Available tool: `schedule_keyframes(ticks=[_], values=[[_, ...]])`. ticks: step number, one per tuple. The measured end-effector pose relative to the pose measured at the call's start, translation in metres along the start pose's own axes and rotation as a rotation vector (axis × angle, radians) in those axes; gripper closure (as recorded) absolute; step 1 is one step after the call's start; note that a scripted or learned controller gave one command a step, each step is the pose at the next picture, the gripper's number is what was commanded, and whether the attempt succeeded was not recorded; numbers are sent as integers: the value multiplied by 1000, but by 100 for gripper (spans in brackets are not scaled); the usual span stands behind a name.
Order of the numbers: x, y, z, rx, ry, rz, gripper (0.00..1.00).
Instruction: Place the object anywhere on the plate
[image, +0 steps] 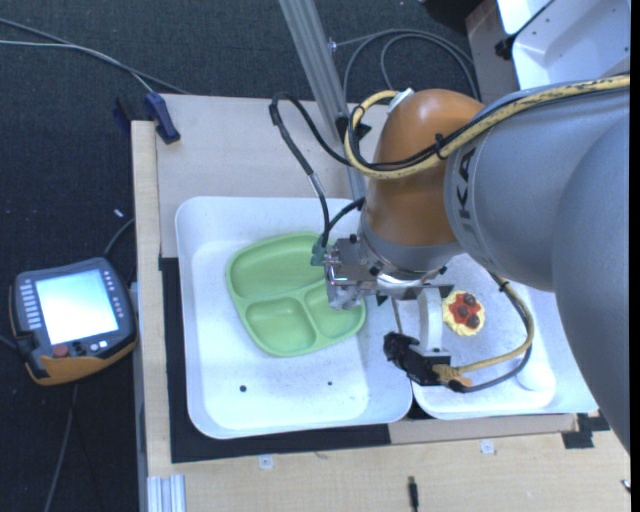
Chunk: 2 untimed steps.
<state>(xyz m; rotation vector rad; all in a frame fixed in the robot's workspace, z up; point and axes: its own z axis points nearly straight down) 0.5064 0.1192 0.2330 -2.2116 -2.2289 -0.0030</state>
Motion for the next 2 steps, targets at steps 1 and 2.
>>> schedule_keyframes(ticks=[1, 2], values=[[-4, -4, 8, 4, -2, 7, 100], [-4, -4, 8, 3, -2, 7, 0]])
